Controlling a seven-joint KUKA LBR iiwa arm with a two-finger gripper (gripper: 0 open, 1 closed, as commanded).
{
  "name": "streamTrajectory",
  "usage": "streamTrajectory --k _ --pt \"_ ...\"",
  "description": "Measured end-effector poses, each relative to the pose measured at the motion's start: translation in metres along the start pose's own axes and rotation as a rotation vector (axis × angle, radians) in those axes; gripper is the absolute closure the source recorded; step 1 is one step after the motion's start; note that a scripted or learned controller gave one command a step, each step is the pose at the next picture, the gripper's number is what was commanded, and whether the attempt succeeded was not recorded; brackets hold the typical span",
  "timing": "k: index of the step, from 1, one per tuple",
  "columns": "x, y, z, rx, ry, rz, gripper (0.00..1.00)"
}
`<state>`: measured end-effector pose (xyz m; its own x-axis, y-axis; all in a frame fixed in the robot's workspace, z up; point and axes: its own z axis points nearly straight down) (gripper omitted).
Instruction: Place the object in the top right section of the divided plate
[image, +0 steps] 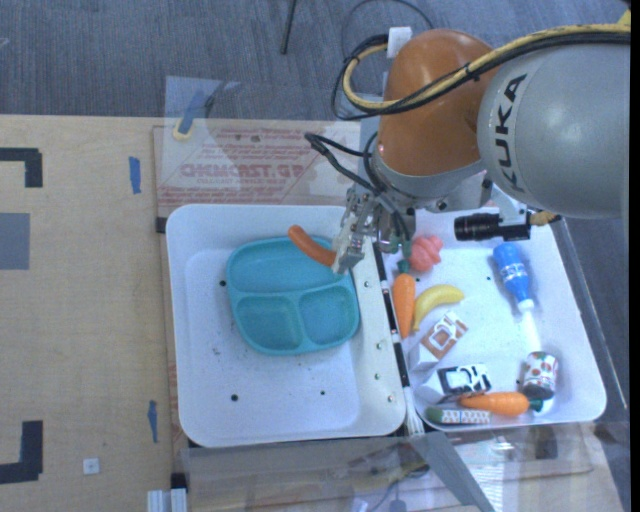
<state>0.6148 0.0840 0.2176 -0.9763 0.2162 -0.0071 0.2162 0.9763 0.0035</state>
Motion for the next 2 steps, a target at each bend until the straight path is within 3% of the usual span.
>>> streamTrajectory --k 1,2 --pt "-0.006 0.012 -0.002 0.000 0.000 -0.044 1.00" --pt "0.004 0.009 -0.041 0.000 0.000 -0.106 1.00"
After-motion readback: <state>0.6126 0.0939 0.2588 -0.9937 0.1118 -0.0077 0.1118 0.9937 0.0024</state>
